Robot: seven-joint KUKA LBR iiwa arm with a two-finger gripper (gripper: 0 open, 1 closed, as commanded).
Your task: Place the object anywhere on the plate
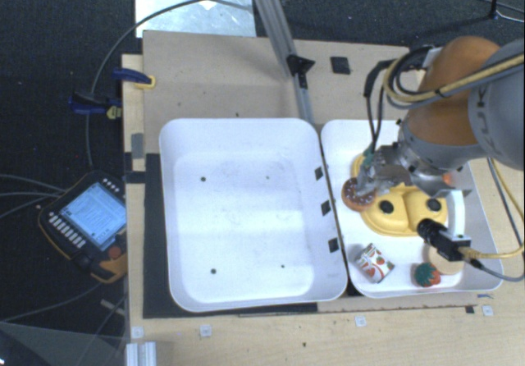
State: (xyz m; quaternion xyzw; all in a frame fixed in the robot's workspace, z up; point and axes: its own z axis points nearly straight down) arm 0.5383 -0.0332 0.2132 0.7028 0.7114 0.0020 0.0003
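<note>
My gripper (367,178) reaches down into the right bin (344,143), at the left edge of a yellow plate (402,210) with round hollows. Right under the gripper, a brown round object (355,194) with pale speckles lies against the plate's left rim, partly on the bin floor. The wrist hides the upper part of the plate. I cannot make out whether anything sits between the gripper's tips.
A small red-and-white can (373,263) lies near the right bin's front edge, and a red and green toy fruit (425,275) sits to its right. The left bin (238,208) adjoins on the left. A teach pendant (89,221) rests off the bench.
</note>
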